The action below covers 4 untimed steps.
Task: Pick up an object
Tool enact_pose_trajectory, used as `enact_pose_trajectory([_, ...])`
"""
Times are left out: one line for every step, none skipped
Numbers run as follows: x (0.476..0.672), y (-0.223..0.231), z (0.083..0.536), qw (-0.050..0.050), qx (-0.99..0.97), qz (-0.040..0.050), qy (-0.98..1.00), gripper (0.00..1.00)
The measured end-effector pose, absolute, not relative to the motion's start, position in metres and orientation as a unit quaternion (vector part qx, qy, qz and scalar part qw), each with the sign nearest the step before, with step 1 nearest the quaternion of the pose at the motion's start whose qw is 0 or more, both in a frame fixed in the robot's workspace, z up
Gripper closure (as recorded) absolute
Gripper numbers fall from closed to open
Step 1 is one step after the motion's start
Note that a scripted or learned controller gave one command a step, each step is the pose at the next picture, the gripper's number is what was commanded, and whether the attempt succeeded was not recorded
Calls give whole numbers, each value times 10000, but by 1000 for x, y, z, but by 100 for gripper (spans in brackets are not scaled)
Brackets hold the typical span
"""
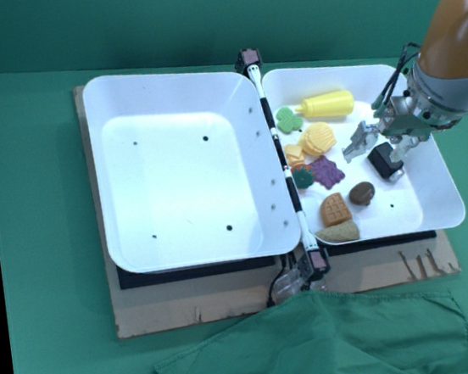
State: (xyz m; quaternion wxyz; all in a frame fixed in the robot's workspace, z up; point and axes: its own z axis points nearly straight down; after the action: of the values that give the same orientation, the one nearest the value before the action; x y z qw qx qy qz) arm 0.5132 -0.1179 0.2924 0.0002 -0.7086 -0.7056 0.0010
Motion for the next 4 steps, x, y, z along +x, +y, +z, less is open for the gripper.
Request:
enact_pose_trajectory([535,-102,191,10,-7089,39,-7053,0])
enact_pose_trajectory([535,-102,196,-6,-7089,12,-7053,0])
enact_pose_trajectory([558,-65,292,-42,-7066,-32,-7076,0])
enact_pose_trajectory([597,-99,218,11,-7093,29,-7049,0])
